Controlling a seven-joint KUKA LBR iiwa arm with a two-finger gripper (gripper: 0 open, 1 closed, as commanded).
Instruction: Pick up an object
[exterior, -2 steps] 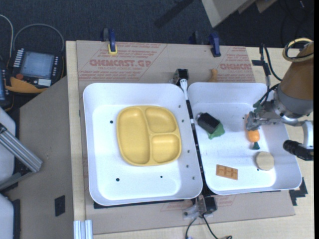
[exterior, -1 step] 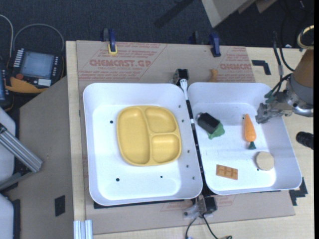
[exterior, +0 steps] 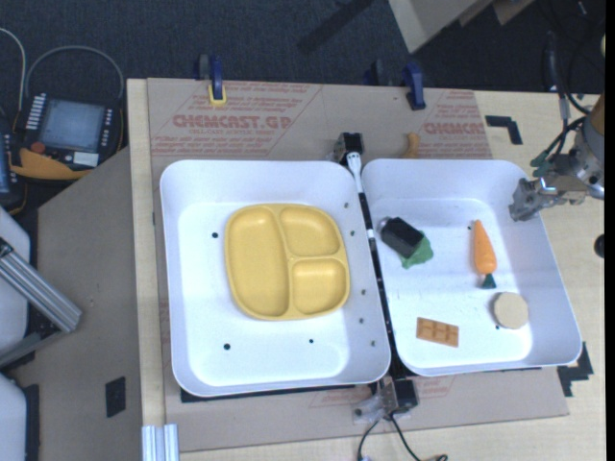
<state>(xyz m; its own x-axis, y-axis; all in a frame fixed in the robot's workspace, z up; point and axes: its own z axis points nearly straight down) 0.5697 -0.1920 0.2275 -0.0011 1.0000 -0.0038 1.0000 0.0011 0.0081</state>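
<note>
In the right bin (exterior: 538, 349), four small things are spread on the white floor. A carrot (exterior: 482, 248), orange with a dark green stub at its lower end, is laid lengthwise near the right wall. Just below it, toward the front right corner, a pale round disc (exterior: 510, 310) is seen. A flat brown biscuit (exterior: 437, 331) scored into squares is set near the front edge, left of the disc. Toward the left wall, a black block is propped on a green piece (exterior: 405, 239); what these are cannot be made out. In the left bin (exterior: 192, 257), a yellow divided plate (exterior: 286, 259) is placed at the middle. The gripper (exterior: 528, 200) is held over the right bin's right rim, touching nothing; whether it is released or clenched cannot be told, and the arm is cut off by the frame.
</note>
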